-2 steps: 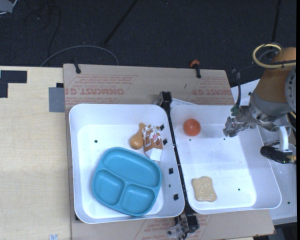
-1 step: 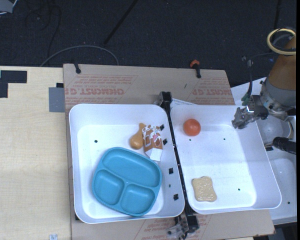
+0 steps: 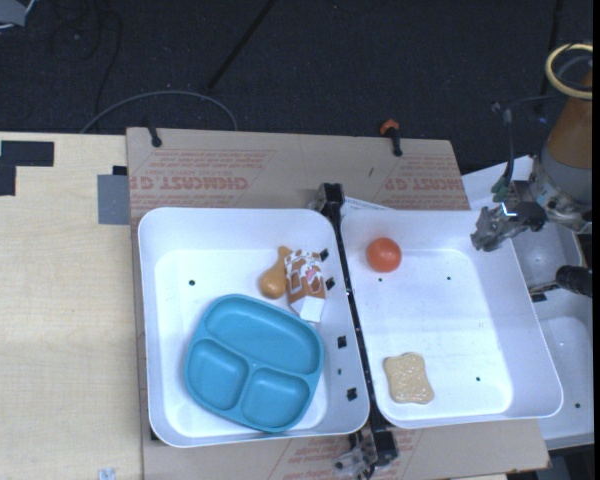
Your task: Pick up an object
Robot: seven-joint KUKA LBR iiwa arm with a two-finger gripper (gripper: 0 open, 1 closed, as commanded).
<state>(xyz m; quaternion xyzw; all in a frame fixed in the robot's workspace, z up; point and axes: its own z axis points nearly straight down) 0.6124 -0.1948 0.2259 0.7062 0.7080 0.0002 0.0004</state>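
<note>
In the right bin (image 3: 480,368) lie an orange-red ball (image 3: 384,254) near the far left corner and a tan slice of toast (image 3: 409,378) near the front left. The left bin (image 3: 165,268) holds a blue divided plate (image 3: 252,361), an orange-brown pear-shaped toy (image 3: 274,277) and a small brown-and-white carton (image 3: 305,277). My gripper (image 3: 492,230) hangs over the right bin's far right corner, well to the right of the ball, with nothing seen between its fingers.
The arm's orange band and grey wrist (image 3: 570,143) stand at the right edge. A black divider clip (image 3: 332,200) sits where the two bins meet. Cardboard (image 3: 280,173) lies under both bins, with a wooden bench top (image 3: 50,298) to the left.
</note>
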